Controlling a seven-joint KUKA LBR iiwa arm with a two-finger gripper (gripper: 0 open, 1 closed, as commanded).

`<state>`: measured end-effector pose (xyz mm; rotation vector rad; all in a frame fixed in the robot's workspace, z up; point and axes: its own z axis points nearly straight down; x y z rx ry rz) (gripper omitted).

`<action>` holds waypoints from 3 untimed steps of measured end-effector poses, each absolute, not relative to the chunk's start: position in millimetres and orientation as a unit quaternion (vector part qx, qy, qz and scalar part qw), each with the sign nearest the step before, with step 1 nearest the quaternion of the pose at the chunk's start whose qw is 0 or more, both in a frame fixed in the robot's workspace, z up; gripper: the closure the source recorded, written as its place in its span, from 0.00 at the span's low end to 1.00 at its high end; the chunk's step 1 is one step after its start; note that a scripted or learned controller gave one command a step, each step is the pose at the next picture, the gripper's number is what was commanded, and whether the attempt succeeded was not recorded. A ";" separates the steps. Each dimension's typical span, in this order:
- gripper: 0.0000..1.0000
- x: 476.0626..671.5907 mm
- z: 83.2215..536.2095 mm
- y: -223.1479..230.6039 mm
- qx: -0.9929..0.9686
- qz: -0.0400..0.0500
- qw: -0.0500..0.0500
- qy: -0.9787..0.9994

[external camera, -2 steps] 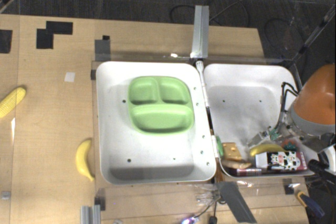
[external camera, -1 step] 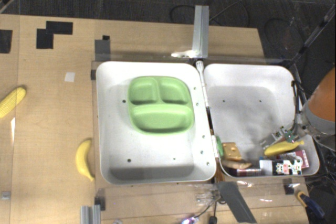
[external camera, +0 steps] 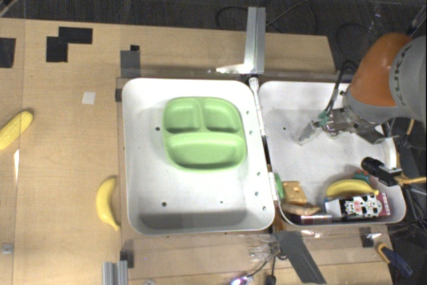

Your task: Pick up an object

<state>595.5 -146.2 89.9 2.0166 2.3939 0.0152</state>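
Seen from above, the gripper (external camera: 313, 131) hangs over the bare floor of the right bin (external camera: 293, 103), reaching in from the right; whether it is open or closed cannot be told, and nothing shows in its grasp; a banana (external camera: 347, 187), a small box (external camera: 357, 207) and a brown piece (external camera: 294, 193) lie along that bin's near edge; the left bin (external camera: 143, 163) holds a green divided plate (external camera: 202, 132).
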 end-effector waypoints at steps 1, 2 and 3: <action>0.00 653.6 88.5 -112.6 0.605 0.003 0.004 0.796; 0.00 671.3 88.0 -92.1 0.645 0.003 0.004 0.764; 0.00 671.0 99.2 -139.2 0.636 0.002 0.004 0.772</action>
